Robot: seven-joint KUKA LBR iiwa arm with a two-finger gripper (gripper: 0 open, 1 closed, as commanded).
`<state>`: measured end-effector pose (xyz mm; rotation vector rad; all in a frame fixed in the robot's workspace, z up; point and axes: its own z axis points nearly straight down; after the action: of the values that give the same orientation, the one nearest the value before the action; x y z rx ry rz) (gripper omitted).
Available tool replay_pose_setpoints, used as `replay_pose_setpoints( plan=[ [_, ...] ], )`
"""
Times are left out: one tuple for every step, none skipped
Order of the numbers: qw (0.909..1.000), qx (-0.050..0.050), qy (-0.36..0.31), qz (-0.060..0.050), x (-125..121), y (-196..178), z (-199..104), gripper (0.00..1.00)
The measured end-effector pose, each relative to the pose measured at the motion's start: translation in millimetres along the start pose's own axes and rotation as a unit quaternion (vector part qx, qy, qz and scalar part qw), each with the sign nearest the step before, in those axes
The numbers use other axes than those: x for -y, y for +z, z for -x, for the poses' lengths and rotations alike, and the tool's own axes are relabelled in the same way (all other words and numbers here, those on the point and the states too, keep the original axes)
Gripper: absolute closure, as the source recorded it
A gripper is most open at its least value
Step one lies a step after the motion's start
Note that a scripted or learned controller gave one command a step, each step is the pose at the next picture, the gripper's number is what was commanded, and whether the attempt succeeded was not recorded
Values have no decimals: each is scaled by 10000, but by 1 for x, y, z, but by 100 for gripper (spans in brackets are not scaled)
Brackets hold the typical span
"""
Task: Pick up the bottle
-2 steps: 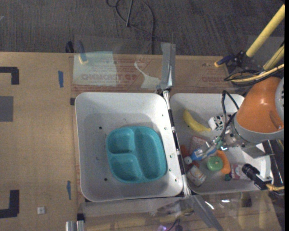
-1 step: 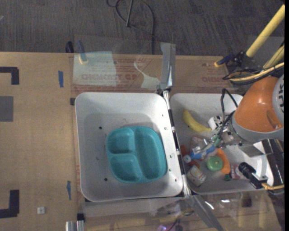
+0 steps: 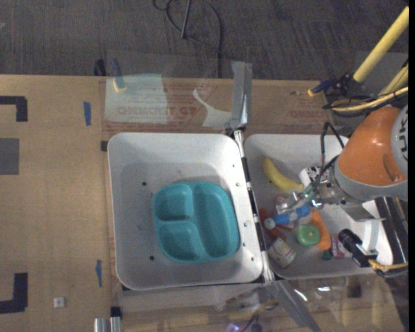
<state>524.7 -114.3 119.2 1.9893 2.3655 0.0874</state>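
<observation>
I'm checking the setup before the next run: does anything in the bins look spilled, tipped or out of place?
Nothing looks spilled. The right bin is crowded: the bottle lies on its side among a banana, a green lid and other small items. The teal divided plate sits flat in the left bin.

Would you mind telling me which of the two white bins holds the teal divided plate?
The left bin holds the plate; the right bin holds the banana and small clutter instead.

— What sort of place is this?
— A robotics lab, by the look of it: a cardboard-covered bench [image 3: 52, 214] with blue tape marks [image 3: 87, 113], two white bins [image 3: 123, 155], grey carpet [image 3: 78, 32] along the top, and loose cables [image 3: 188, 16] upper centre.
</observation>
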Motion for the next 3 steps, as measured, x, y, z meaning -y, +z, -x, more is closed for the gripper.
replay_pose_setpoints(
  plan=[
    [9952,-33,-907,-358,-50,-80,-14,0],
    [9975,-33,-592,-381,-13,-64,-54,0],
    [9992,15,208,-336,34,29,-9,0]
  ],
)
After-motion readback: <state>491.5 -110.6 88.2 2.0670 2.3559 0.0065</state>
